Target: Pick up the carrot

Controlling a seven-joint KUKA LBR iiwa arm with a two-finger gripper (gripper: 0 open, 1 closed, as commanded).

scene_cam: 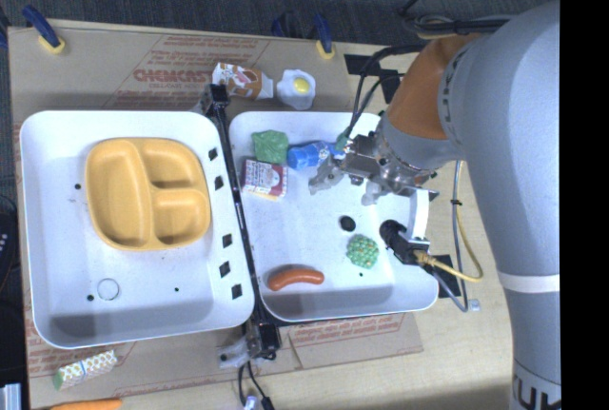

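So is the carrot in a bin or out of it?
Out: the carrot lies on the bench at the view's bottom left edge, below the left bin.

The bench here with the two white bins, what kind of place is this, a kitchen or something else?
Probably a robot lab bench, not a kitchen. The robot arm reaches over the right bin, which holds toy food, and blue clamps pin cardboard under both bins.

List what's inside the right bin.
Right bin: carrot, green ball, green block, blue item, red-white packet. The arm covers its right corner.
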